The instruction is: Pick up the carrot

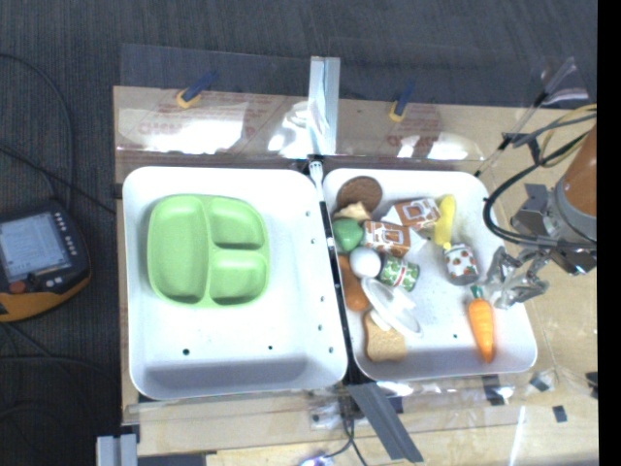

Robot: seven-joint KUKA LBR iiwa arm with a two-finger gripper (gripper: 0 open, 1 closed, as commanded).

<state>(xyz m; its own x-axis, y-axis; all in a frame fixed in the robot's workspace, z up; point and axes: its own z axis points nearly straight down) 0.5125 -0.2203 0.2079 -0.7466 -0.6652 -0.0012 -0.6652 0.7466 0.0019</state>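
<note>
From the camera view I see the carrot [481, 327] lying in the lower right corner of the right bin [427, 361], green top pointing up-frame, just beside the bin's right wall and apart from the cluttered toys to its left. The gripper [512, 282] sits at the right rim, just up-right of the carrot. I cannot tell how far the jaws stand apart; nothing shows between them. My judgement: I should come down over the carrot's orange middle, close across its narrow width, and keep clear of the wall and the speckled ball [460, 263] above it.
</note>
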